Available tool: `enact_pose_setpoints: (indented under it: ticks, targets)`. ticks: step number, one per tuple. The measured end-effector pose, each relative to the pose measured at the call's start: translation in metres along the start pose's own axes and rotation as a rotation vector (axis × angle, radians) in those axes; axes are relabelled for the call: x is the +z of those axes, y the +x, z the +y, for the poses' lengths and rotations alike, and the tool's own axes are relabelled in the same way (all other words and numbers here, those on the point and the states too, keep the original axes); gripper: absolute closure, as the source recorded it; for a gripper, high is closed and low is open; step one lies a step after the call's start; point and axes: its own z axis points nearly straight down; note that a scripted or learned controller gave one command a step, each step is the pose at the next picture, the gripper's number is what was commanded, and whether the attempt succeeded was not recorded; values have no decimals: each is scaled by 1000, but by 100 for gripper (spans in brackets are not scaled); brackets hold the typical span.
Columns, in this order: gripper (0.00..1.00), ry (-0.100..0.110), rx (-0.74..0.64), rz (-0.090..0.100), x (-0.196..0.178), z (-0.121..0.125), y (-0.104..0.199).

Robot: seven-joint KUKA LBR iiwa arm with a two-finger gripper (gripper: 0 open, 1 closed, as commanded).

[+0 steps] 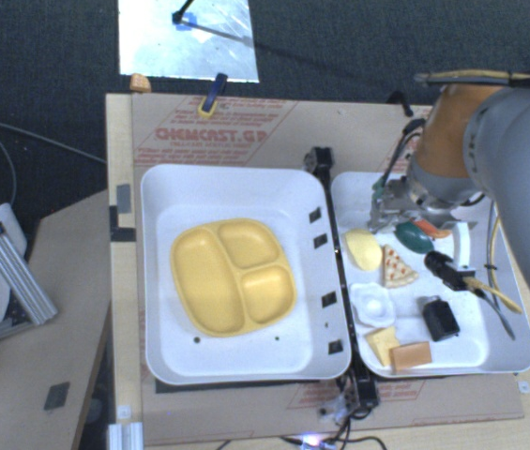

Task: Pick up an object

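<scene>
Holding one yellow tray [232,277], two bins [236,187]

Even, fairly bright overhead light; strong glare on the reflective sheet [188,24] near the top edge; soft shadows inside the left bin [161,345]; slightly grainy, arm [518,157] blurred.

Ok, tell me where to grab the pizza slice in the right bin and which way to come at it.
Grip the pizza slice across its narrow upper half, coming straight down from above. It lies flat on the floor of the right bin, so only a top-down approach fits. Its wide lower edge sits close to the white egg piece and the pale yellow piece crowds its left, so close the fingers left-to-right carefully near the tip.
</scene>
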Motion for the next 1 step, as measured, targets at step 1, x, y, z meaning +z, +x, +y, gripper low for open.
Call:
enact_pose_setpoints:
  ticks: [1]
  targets:
    - [100, 10, -3, 3, -90, -69, 99]
